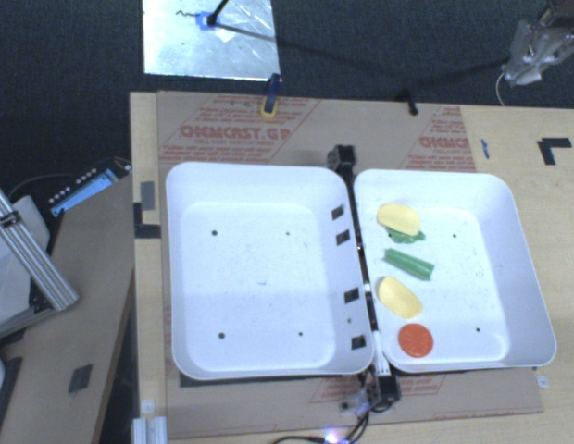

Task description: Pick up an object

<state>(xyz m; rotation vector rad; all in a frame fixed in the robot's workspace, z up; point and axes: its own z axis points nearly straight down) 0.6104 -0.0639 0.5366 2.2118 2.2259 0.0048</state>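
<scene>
Pincer (pixel 537 52) at upper right of frame, off the bins, grip state cannot tell. Yellow, green and orange pieces (pixel 416 340) lie well below-left, in right bin (pixel 509 276).

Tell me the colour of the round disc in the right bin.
Orange-red disc, in the camera view.

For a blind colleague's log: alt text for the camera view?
Two white bins side by side; the right bin holds two yellow pieces, a green piece and an orange disc. The gripper is at top right, off the bins.
</scene>
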